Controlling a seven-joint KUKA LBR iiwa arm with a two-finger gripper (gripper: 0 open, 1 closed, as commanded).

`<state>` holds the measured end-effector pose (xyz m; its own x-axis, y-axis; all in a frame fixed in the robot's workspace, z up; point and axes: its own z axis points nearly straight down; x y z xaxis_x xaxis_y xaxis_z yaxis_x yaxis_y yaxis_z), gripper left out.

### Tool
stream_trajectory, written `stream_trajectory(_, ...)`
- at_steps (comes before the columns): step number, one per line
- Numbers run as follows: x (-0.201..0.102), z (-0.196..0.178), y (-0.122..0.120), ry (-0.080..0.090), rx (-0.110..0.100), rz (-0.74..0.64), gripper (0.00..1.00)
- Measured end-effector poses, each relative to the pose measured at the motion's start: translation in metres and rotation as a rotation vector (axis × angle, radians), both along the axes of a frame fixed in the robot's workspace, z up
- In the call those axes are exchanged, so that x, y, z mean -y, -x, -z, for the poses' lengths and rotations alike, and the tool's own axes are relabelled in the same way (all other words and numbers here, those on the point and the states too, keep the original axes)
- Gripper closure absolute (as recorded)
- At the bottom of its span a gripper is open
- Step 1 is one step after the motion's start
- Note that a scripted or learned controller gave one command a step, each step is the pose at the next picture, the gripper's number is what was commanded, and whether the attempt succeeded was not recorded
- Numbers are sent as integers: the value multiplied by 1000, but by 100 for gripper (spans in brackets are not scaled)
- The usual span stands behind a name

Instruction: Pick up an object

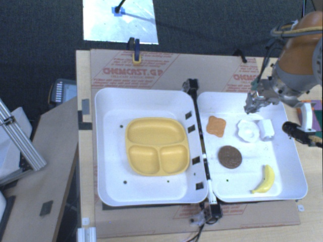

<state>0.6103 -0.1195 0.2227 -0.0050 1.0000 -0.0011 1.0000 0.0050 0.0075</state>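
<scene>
The right bin (292, 185) holds an orange toast-like piece (216, 126), a white round piece (248, 131), a small white block (266, 128), a dark brown disc (229, 157) and a yellow banana (265, 180). My gripper (252, 106) hangs at the bin's far edge, just above and behind the white round piece. Nothing shows between its fingers. The arm comes in from the upper right.
The left bin (108, 135) holds a yellow three-compartment tray (156, 145). A black divider strip (198, 140) runs between the two bins. Brown cardboard lies under both bins, with a yellow clamp (136, 52) at its far edge.
</scene>
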Motion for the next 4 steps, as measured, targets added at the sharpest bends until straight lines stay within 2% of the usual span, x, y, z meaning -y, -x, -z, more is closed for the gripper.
stream_trajectory(1, 0, -47, -2, 0, -1, 0, 100)
stream_trajectory(2, -53, -51, 17, -3, -6, -4, 100)
stream_trajectory(3, -101, -34, 38, -3, -8, -4, 100)
stream_trajectory(4, -158, -35, 52, -2, -7, -4, 100)
